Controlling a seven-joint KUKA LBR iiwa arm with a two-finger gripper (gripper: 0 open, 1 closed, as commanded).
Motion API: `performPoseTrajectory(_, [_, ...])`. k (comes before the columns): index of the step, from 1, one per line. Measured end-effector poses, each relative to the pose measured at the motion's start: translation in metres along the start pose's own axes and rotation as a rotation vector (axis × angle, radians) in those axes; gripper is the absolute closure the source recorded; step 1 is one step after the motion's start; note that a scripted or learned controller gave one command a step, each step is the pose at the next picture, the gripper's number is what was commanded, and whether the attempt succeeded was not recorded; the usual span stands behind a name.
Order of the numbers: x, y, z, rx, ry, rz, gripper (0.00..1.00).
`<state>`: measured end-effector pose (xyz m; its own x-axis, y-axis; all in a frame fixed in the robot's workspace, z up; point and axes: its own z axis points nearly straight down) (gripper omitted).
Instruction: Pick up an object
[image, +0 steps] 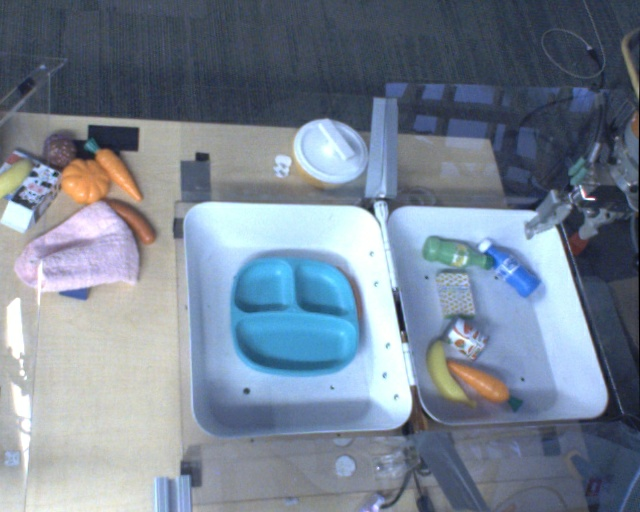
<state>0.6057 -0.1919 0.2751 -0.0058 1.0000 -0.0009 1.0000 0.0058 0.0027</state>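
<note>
While smooth and curved, the banana (441, 372) touches a tapered carrot (479, 381).

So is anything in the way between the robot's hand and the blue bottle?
Nothing visible is. The gripper sits over the right bin's upper right rim, and the blue bottle lies just inside, down and to the left of it. The green bottle touches the blue one's far end, away from the gripper.

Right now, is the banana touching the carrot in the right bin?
Touching. The camera view shows the banana and the carrot lying side by side near the right bin's front edge, the carrot's side pressed along the banana with no gap showing.
</note>
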Motion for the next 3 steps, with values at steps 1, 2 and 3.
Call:
performPoseTrajectory(1, [-0.013,0.021,0.102,0.000,0.000,-0.216,0.00])
performPoseTrajectory(2, [-0.013,0.021,0.186,-0.008,-0.003,-0.261,0.00])
performPoseTrajectory(3, [-0.011,0.024,0.173,-0.015,-0.005,-0.264,1.00])
